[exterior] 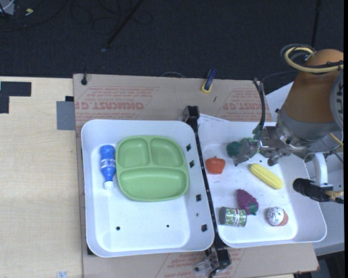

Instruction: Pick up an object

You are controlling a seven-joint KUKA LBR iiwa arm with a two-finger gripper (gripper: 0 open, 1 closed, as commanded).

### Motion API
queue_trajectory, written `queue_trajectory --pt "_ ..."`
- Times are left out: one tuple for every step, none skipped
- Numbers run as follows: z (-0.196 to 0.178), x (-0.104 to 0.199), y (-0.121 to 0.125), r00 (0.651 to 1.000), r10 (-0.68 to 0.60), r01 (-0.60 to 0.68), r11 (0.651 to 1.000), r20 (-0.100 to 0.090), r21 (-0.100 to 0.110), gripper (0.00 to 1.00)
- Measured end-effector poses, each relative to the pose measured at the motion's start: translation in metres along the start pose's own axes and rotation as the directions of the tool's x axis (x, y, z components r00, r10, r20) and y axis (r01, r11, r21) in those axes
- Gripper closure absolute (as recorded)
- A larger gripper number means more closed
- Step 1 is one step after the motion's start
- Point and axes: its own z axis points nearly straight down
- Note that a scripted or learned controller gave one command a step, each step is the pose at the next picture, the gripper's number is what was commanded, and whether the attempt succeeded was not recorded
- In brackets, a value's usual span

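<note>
Grasp not yet made in the right bin

Left bin [98, 236] is seen at centre left of the frame, with a blue bottle [107, 164] lying beside a green divided plate [151, 168]. Further right, in the right bin [313, 230], several small things are spread apart: a red-orange pepper-like piece [214, 165] near the divider, a small can [234, 216] on its side, a purple bunch of grapes [247, 201], a yellow corn cob [266, 176], and a white-and-red ball [275, 216] at lower right. A dark green item [238, 149] lies at the upper middle of that bin.

The gripper [250, 150] is seen low over the bin, just beside the green item, which is judged the likely target. Whether the gripper is released or clenched cannot be told, and nothing can be seen held. The pick is therefore judged not done: closing on something and lifting it remain.

The green item appears small, dark and irregular; its form is partly hidden.
</note>
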Motion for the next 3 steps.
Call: queue_trajectory --pt "-0.007 0.000 0.002 1.000 -0.001 0.001 1.000 0.001 -0.012 0.00" --pt "0.037 0.002 0.002 1.000 -0.002 0.002 1.000 0.001 -0.009 0.00" --pt "0.098 0.008 0.009 1.000 -0.001 0.001 1.000 0.001 -0.008 0.00"
